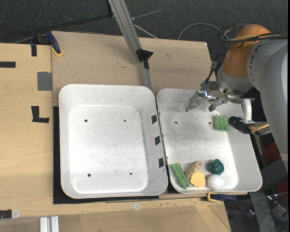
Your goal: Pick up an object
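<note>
Claw: the claw (203,102) hangs over the far part of the right bin (183,129), its two fingers spread apart with nothing between them.
Nearest object: a green ridged piece (221,123) lies just right of the claw and a little nearer, apart from it.
Other objects: a green stick (180,175), a tan lump (194,167), a yellow disc (198,180), a white ball (215,181) and a dark teal piece (215,166) crowd the near end of the same bin.
Left bin: the left bin (106,139) carries no candidates.
Risk, position: closing here would likely catch only air, since bare bin floor lies below the fingers.
Risk, cluster: the crowded pieces touch, so a descent there could nudge neighbours or make the ball roll.
Risk, wall: the ridged piece sits near the right wall, which may block one finger.
</note>
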Available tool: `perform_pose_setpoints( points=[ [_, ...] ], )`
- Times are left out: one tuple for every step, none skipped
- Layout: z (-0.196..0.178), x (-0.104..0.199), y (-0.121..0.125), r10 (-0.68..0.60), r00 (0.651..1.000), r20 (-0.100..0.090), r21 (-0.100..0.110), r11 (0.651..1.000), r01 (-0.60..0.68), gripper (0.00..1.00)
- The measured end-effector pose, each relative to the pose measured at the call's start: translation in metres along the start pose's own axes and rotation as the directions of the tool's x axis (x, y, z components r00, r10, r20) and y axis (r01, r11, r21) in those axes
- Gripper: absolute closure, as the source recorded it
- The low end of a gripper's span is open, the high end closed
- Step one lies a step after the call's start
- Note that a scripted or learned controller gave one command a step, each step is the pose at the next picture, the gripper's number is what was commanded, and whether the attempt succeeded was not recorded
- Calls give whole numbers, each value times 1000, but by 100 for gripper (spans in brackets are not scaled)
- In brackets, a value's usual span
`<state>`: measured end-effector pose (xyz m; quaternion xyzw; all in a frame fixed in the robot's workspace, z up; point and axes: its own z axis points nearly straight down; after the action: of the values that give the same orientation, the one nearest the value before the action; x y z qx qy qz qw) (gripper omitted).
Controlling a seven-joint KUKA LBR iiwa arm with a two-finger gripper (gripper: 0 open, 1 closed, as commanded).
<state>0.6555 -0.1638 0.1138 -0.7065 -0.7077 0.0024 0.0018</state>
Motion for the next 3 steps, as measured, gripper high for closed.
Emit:
perform_pose_setpoints(
  points=[
    [-13,1,1,-2,1000,1,-4,1000,2,100],
    [-59,7,7,0,1000,0,-9,1000,0,100],
    [-102,7,8,0,1000,0,-10,1000,0,100]
  ],
)
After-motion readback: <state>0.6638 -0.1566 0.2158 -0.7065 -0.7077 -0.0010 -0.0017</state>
